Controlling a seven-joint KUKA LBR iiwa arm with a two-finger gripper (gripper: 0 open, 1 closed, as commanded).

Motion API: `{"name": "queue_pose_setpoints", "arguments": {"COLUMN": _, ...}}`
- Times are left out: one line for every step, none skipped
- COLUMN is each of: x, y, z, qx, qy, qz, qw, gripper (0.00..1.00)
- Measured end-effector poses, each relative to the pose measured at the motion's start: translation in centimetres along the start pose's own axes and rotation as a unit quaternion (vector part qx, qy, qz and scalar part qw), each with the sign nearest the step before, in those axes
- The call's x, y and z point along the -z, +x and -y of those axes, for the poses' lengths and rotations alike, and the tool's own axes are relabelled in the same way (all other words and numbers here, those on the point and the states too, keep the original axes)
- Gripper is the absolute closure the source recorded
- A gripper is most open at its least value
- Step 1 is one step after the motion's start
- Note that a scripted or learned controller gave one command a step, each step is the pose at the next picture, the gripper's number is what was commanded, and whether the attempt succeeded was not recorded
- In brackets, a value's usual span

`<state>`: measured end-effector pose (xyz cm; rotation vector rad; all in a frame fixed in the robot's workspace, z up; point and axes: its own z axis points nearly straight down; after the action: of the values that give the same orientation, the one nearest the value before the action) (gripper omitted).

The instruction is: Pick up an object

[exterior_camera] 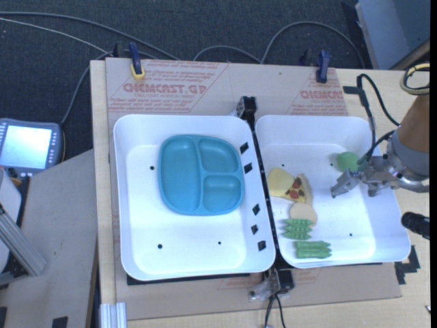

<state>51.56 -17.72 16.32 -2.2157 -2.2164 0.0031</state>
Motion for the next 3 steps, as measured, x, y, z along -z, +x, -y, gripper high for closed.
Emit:
{"name": "queue_pose_setpoints", "arguments": {"x": -6.2, "y": 0.6, "z": 0.4, "qx": 0.0, "qy": 0.001, "qz": 0.0, "qw": 1.0, "gripper": 0.0}}
{"name": "queue_pose_setpoints", "arguments": {"x": -4.7, "y": 0.5, "z": 0.2, "qx": -0.001, "qy": -0.004, "qz": 0.001, "qw": 1.0, "gripper": 1.0}}
{"name": "queue_pose_setpoints", "arguments": {"x": 0.0, "y": 0.9, "z": 0.8, "qx": 0.0, "qy": -0.006, "qz": 0.003, "qw": 1.0, "gripper": 1.0}}
